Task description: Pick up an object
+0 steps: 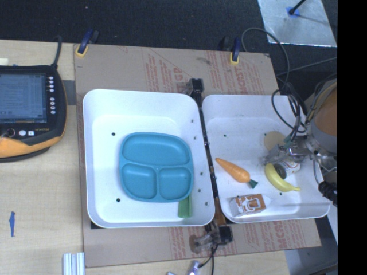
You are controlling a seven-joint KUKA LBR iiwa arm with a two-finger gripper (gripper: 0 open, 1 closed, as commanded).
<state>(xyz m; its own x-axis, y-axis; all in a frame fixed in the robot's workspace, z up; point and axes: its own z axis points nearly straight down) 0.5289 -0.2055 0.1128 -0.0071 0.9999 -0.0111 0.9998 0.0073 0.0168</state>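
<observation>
Nearest to the camera, at the near edge of the right bin (229, 110), lies a small carton (249, 203) with a brown label. Just beyond it, a carrot (233, 169) lies slanted with its green end pointing to the near right. To the right of the carrot is a banana (279, 178), curved, close to the right wall of this bin.

On the left, the other bin (100, 153) holds a blue divided plate (156, 166) and a green piece (184, 207) at its near right corner. A tablet pendant (26, 110) rests on the tabletop (34, 211) far to the left.

From the right the arm comes in, and the gripper (285, 156) hovers low over the far end of the banana, among cables. Whether the jaws are released or clenched, I cannot tell; the metal parts are too small and mixed together.

Probably the banana is the target. For a good grasp, I think the jaws should come down across the narrow body of the fruit, not along its length, and stay away from the bin wall so that no finger catches on it.
</observation>
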